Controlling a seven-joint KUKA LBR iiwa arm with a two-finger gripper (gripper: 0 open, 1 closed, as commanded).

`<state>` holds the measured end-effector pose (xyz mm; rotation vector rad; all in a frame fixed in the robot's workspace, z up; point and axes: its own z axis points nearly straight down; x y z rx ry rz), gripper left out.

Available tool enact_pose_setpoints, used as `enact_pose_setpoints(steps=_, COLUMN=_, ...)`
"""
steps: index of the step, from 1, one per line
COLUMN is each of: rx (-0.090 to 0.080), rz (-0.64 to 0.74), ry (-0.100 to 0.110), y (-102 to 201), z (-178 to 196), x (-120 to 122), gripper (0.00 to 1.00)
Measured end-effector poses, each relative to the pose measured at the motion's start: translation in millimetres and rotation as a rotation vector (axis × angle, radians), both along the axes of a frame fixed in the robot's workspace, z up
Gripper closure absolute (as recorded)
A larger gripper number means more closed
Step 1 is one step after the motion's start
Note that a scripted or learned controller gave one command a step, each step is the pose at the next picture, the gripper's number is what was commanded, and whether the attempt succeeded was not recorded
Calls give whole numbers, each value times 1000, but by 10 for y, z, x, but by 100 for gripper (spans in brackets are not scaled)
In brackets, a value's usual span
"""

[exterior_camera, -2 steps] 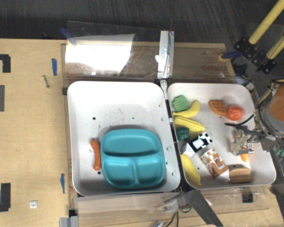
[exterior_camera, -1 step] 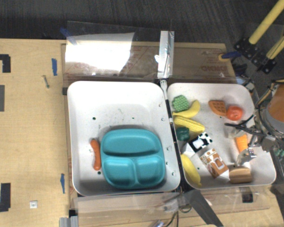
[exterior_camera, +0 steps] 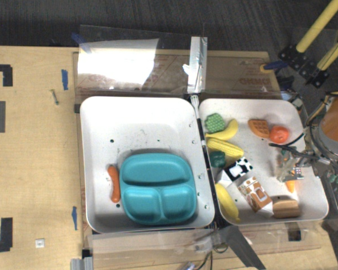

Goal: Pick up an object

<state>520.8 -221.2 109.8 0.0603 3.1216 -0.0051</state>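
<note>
Near edge, right bin [exterior_camera: 312,151]: a tan bread roll [exterior_camera: 285,208] at 5 o'clock, a brown-and-white carton [exterior_camera: 255,194] just left of it, tilted. A yellow banana [exterior_camera: 226,202] lies along the bin's near-left wall. A black-and-white block [exterior_camera: 239,169] sits just beyond the carton, a dark green piece [exterior_camera: 217,160] at its 10 o'clock.

Left bin [exterior_camera: 96,151]: a teal divided tray [exterior_camera: 156,188] fills the near half; an orange sausage [exterior_camera: 115,183] lies beside its left edge, lengthwise.

Mid right bin: the claw [exterior_camera: 290,170] hangs low at 3 o'clock, near the right wall, with a small orange bit [exterior_camera: 292,186] just below it. Cannot tell whether it is released or clenched; nothing is visibly between its tips.

Farther: a corn cob [exterior_camera: 224,147], a second banana [exterior_camera: 225,130], a green bumpy fruit [exterior_camera: 214,121] at 11 o'clock; a waffle [exterior_camera: 259,127] and an orange-red tomato [exterior_camera: 279,134] at 1 o'clock.

Beyond the bins, clear plastic sheeting [exterior_camera: 118,63] on the desk [exterior_camera: 28,151].
</note>
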Motion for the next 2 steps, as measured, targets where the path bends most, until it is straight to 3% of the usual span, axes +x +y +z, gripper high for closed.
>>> enact_pose_setpoints(steps=1, rx=0, rz=0, ry=1, y=2, z=-7, x=-3, gripper=0)
enact_pose_setpoints(steps=2, rx=0, rz=-4, ry=0, y=-11, z=-202, x=-95, gripper=0)
